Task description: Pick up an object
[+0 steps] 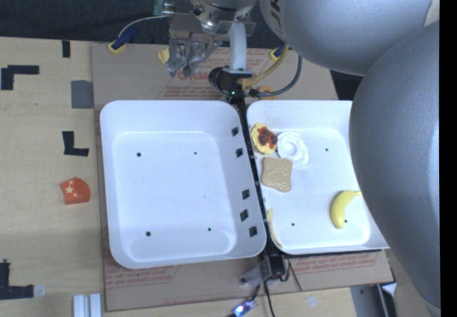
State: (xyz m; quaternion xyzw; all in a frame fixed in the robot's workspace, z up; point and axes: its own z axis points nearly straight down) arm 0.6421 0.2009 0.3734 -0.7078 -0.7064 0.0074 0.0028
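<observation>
Seeing a banana point(344, 208) near the right bin's point(321, 240) front | toast point(277, 174), fried egg point(293, 146) and pizza piece point(263, 138) by its left wall | gripper point(187, 58) beyond the bins over the table point(43, 158), fingers narrow, we see nothing between them

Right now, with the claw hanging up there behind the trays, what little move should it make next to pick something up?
Probably swing toward the right bin first. The gripper hangs beyond both bins, while the toast, banana and other food lie in the right one.
</observation>
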